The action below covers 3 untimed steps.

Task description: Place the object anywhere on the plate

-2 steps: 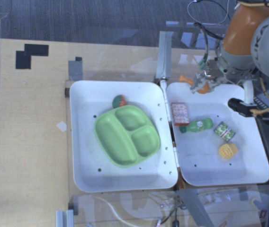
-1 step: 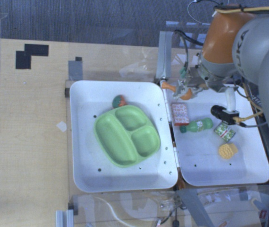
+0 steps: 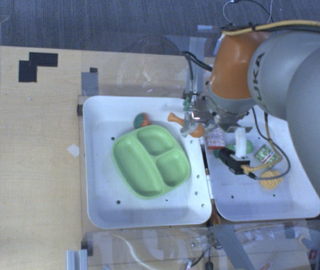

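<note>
Listing, largest first:
Arm: grey KUKA arm (image 3: 295,77) with orange band (image 3: 233,66) is reaching in from the right, wrist hanging over the seam between the two bins.
Left bin (image 3: 98,201): white, shallow, is holding the plate.
Right bin (image 3: 295,204): white, is lying just beside the left bin.
Plate (image 3: 150,161): green, three compartments, is sitting tilted in the left bin, all compartments bare.
Gripper (image 3: 192,124): is hovering at the left bin's upper right edge; finger state is proving impossible to tell.
Object (image 3: 176,118): small orange piece, is showing just left of the gripper, off the plate; grasp is unclear.
Ball (image 3: 142,119): small, red and green, is resting beside the plate's upper rim.
Waffle-like disc (image 3: 271,179): yellow, is lying in the right bin.
</note>
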Each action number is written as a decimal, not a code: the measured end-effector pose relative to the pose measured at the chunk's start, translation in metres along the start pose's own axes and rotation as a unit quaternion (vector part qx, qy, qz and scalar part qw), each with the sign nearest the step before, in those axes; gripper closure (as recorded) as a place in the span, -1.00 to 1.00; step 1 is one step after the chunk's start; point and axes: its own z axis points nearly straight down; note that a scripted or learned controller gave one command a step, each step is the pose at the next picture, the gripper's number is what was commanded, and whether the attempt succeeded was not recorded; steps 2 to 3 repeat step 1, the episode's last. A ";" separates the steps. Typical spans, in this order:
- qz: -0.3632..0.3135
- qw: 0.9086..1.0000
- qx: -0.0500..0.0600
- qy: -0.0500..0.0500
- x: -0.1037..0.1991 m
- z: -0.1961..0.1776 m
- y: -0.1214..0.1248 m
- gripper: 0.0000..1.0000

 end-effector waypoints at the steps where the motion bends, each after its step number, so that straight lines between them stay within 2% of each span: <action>1: 0.001 1.000 0.000 0.000 -0.001 0.000 0.000 -1.00; 3: 0.001 1.000 0.000 0.000 -0.001 0.000 0.000 -1.00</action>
